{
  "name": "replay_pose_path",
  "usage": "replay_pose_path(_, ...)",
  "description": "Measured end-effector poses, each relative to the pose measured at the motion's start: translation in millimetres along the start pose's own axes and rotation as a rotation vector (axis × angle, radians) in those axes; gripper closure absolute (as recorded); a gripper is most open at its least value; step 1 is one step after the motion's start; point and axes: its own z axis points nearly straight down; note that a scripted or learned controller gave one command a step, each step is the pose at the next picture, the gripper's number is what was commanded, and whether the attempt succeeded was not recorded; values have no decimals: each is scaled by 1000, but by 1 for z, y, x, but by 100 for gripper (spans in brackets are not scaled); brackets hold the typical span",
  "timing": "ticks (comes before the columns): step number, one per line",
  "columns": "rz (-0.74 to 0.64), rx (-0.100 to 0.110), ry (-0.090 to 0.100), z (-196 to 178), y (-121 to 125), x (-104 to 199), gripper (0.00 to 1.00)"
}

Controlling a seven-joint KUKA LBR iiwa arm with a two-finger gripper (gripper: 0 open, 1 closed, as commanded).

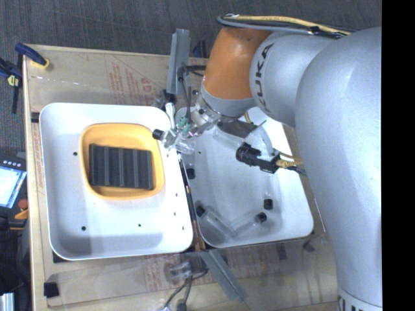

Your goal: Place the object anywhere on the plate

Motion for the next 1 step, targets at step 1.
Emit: replay_pose_path(1,0,0,0,0,0,0,0)
